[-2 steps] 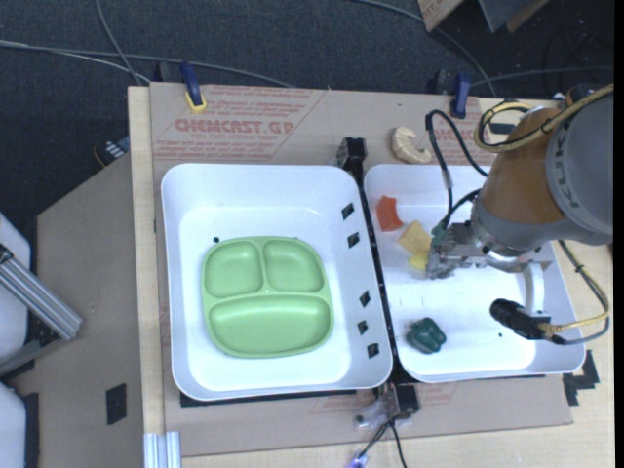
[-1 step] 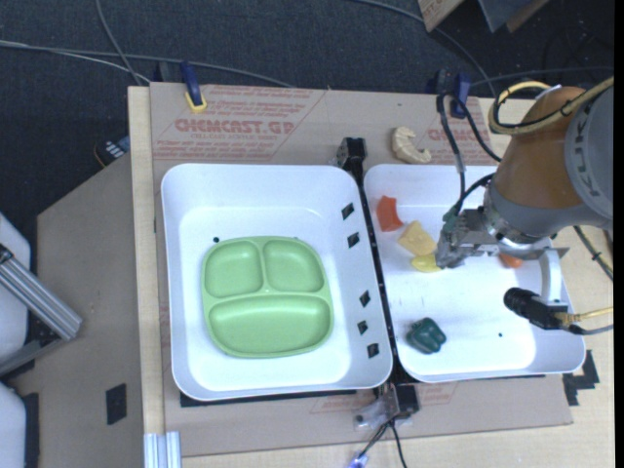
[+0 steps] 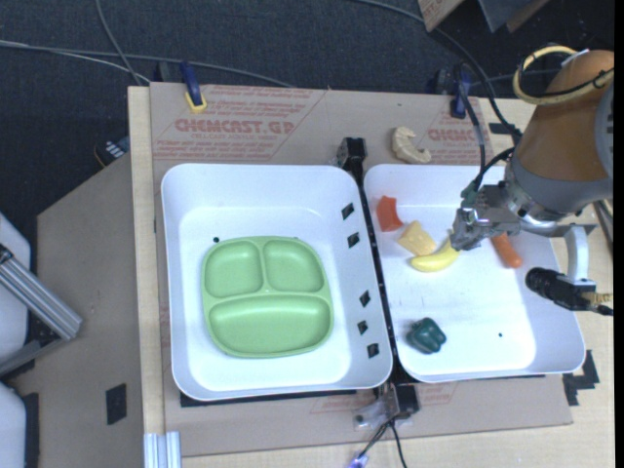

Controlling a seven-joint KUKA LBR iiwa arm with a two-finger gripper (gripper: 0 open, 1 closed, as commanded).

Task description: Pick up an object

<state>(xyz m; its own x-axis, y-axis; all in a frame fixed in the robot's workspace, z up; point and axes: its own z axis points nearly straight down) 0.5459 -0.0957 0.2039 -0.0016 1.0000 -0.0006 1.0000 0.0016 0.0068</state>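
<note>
The right bin [image 3: 507,344] holds a yellow banana [image 3: 432,259], a pale yellow wedge [image 3: 416,236], a red-orange block [image 3: 389,213], an orange carrot-like piece [image 3: 506,252] and a dark green object [image 3: 426,335]. My gripper [image 3: 466,234] reaches in from the right and sits low at the banana's right end, with the carrot piece just to its right. The arm's grey wrist hides the view of what, if anything, is between its tips.
The left bin [image 3: 180,261] holds a light green divided plate [image 3: 266,295]. A beige object [image 3: 410,144] lies on the cardboard behind the right bin. Black clips line the divider [image 3: 369,261] between the bins. A black fitting [image 3: 558,287] juts over the right bin's right side.
</note>
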